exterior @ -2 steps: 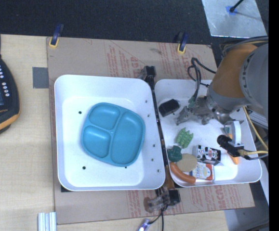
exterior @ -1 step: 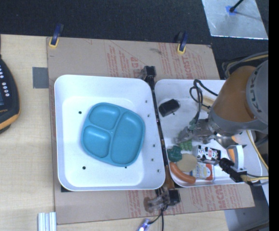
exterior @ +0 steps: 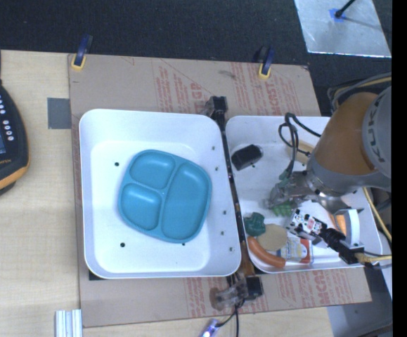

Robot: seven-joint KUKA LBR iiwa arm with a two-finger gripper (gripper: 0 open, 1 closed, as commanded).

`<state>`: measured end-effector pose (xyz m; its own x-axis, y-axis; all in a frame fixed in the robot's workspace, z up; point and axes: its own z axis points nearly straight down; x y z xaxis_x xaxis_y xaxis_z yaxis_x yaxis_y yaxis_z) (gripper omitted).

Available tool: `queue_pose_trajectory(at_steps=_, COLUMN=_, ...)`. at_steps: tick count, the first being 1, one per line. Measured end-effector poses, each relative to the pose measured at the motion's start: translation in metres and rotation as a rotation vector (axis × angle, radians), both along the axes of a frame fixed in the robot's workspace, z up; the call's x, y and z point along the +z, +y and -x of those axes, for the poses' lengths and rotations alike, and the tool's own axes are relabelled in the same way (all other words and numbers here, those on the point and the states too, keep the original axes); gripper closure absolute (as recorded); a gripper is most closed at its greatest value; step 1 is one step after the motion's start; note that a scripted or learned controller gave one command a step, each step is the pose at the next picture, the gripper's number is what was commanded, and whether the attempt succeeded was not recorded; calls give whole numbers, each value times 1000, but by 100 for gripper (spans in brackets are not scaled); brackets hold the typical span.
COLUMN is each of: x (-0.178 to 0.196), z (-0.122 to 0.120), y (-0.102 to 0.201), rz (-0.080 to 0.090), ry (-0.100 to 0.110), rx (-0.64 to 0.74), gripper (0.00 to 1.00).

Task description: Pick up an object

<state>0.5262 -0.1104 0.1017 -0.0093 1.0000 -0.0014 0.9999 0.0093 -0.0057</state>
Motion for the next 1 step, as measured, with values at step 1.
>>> queue_pose_trajectory(at_steps=1, x=91, z=-49, y=67, rz=-2, ry=-5, rx=-4, gripper=100)
